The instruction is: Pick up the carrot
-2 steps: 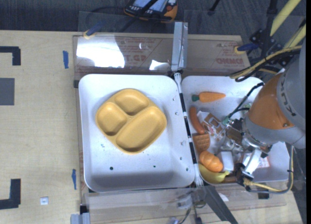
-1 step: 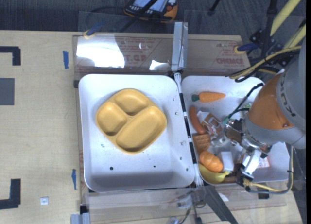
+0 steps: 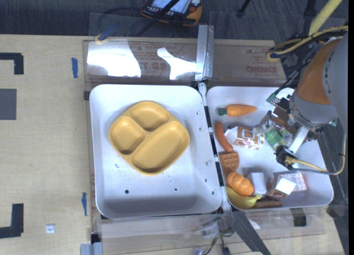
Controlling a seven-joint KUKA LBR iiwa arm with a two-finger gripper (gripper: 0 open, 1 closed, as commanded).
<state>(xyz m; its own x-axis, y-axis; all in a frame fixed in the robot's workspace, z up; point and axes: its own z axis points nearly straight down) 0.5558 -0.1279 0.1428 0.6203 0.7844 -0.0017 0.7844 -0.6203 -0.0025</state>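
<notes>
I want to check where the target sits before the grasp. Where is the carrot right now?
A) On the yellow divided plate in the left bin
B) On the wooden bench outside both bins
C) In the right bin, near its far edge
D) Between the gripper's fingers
C: the carrot lies flat in the right bin near its far edge, apart from the yellow plate in the left bin.

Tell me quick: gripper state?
Gripper: cannot be told from this view; it sits over the right white bin, apart from the orange carrot with green top.
</notes>
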